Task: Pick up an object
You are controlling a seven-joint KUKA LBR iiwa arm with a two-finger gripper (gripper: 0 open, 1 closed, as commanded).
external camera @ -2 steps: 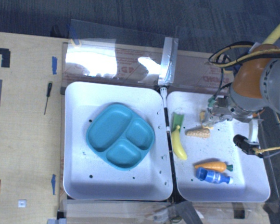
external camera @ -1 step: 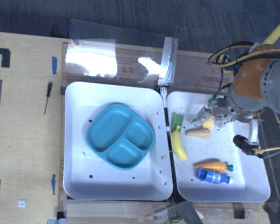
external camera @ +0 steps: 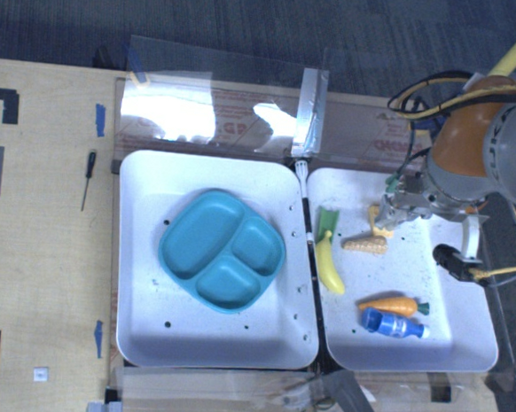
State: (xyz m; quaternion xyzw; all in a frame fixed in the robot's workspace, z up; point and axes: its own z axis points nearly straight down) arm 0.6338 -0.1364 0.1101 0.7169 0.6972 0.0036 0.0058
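The right bin (external camera: 470, 342) holds several toy foods. A yellow banana (external camera: 329, 267) lies by its left wall, with a green piece (external camera: 328, 221) at the banana's top end. A pale corn cob (external camera: 364, 245) lies near the middle. An orange carrot (external camera: 391, 304) and a blue bottle (external camera: 391, 326) lie side by side toward the front. My gripper (external camera: 387, 211) hangs low over the bin's back part, just above and right of the corn cob. A small yellowish thing (external camera: 382, 227) shows right under it; I cannot make out whether it is touched.
The left bin (external camera: 134, 315) carries a blue divided plate (external camera: 222, 249). A clear plastic sheet (external camera: 212, 108) and a metal bracket (external camera: 309, 116) stand behind the bins. Cables (external camera: 427, 94) loop over the arm at the upper right.
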